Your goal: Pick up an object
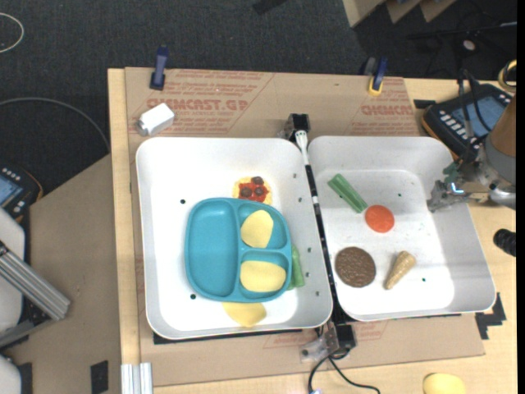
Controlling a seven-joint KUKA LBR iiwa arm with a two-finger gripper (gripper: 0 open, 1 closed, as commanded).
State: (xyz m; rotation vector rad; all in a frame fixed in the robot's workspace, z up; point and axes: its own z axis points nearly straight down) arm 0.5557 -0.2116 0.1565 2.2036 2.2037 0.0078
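While the gripper [449, 189] hangs at the right-hand rim of the right bin [459, 298], its fingers are too small and blurred to make out, so I cannot tell whether they are spread or closed; nothing can be seen between them. Only the metal wrist end of the arm [502, 150] reaches into view behind it, over the bench's right edge.

Nearest to the gripper, to its left and a little lower in the view, lies an orange-red disc [379, 218] on the bin floor. Further left and slightly up from the disc rests a green stick [347, 193], set at a slant. Below the gripper and to its left, towards the bin's near wall, lies a tan cone [399, 269], and just beside that, further left, a brown round cookie [355, 267]. All four lie apart from the gripper.

Well away to the left, past the divide between the bins, the left bin [156, 220] bears a blue tray [213, 249] with two yellow pieces [261, 253] in its right compartments. A small pizza slice [253, 190] lies just beyond the tray's far edge, and another yellow piece [244, 311] pokes out at its near edge.
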